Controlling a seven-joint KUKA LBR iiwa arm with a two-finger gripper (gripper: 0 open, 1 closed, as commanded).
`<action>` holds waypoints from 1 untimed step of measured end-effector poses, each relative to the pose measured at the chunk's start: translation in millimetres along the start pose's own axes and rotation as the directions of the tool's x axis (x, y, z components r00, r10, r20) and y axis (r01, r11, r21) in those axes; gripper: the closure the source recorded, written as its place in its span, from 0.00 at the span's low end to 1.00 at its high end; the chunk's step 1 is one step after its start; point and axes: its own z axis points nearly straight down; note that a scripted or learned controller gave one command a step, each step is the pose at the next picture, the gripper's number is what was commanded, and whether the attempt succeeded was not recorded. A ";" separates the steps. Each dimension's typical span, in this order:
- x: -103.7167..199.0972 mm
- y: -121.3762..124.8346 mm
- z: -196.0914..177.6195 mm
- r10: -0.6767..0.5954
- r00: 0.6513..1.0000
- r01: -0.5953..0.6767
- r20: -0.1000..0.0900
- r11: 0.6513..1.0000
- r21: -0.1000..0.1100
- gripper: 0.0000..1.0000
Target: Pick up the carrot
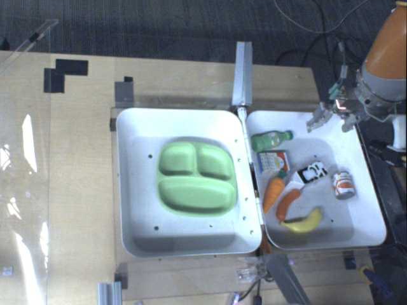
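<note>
Carrot [273, 192] beside an unreadable labelled carton [273, 162], end effector [332, 119] spread open over right bin [372, 218]

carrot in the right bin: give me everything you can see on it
The carrot is a small orange toy, apparently plastic, with a green top at its upper end. It lies flat in the right bin, near the bin's left wall, tilted with the tapered tip pointing down-left. Its top sits just below a small carton. A red-orange pepper lies alongside its right, touching or nearly so. The claw hovers apart, over the bin's upper right, holding nothing.
</note>
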 end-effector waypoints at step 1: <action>44.6 -47.2 115.7 0.236 0.972 -0.236 -0.002 0.972 -0.012 0.00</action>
